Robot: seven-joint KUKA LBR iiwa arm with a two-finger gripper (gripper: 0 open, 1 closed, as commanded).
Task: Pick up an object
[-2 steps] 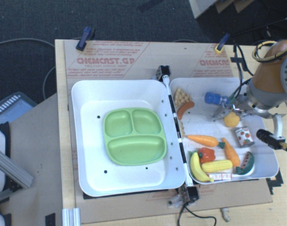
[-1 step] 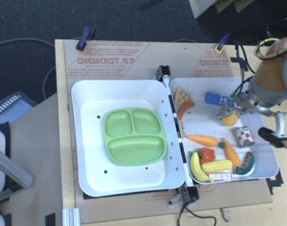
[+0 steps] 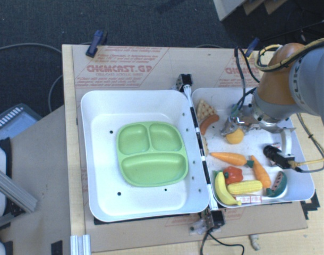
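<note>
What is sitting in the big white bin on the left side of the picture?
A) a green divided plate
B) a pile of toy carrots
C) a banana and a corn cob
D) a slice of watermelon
A: the green divided plate lies alone in the left bin; the toy foods sit in the right bin.

Arm (image 3: 305, 84) reached in from right, orange-banded wrist angled down-left; gripper (image 3: 233, 127) sat low over right bin.

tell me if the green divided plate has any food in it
Empty. The green plate in the left bin shows bare compartments; the toy food, like the carrot and corn, lies in the right bin.
</note>
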